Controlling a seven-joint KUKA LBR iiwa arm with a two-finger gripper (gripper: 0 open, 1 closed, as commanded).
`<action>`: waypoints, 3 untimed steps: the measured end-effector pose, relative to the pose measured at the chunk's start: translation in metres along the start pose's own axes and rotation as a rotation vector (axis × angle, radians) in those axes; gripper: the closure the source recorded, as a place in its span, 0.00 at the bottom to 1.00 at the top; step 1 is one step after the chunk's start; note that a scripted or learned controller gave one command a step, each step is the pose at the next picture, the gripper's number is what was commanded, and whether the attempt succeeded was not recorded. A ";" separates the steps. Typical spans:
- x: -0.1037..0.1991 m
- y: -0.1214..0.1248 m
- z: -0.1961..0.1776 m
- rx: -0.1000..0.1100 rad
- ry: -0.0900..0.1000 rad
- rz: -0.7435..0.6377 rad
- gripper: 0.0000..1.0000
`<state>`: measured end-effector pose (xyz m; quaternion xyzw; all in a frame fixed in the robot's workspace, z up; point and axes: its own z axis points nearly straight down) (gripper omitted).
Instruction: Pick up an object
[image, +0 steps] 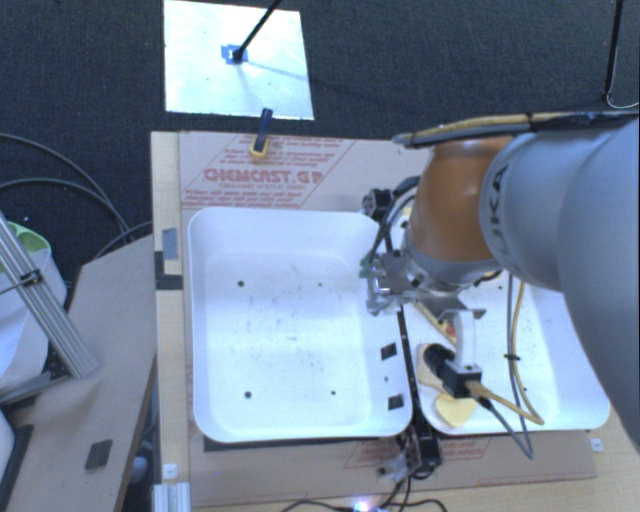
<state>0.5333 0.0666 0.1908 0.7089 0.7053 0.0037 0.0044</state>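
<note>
Jaws are sitting hidden under the wrist housing, so open or closed: cannot tell. Nothing is showing as gripped. The gripper (425, 305) is hanging over the right bin (575, 400), close to the inner wall it shares with the left bin (215, 300). The grey arm (560, 190) is covering most of the right bin.

Key relation: the likeliest target, a yellow flat piece (456, 411), is lying on the camera-near side of the gripper, lower in the view. It is near the gripper but not under it, resting by the right bin's near rim close to the inner corner. The long axis is hard to call. The visible part is looking roundish, maybe a bit wider across than deep, and a cable is crossing its edge.

A second candidate, an orange-yellow scrap (438, 318), is peeking out right beside the wrist. It is mostly hidden and its shape is not readable.

The yellow piece is looking pale, thin and smooth, lying low on the bin floor. I am judging it awkward to pinch from above, since the jaws would be needing to come down almost to the floor and straddle its narrower side. The left bin is showing just dark specks. I am judging the pick not yet done.
</note>
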 end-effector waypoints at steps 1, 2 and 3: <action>0.080 0.003 0.107 0.014 0.003 -0.014 1.00; 0.045 0.020 -0.037 -0.004 0.003 -0.004 1.00; 0.012 0.110 -0.202 -0.014 0.001 -0.007 1.00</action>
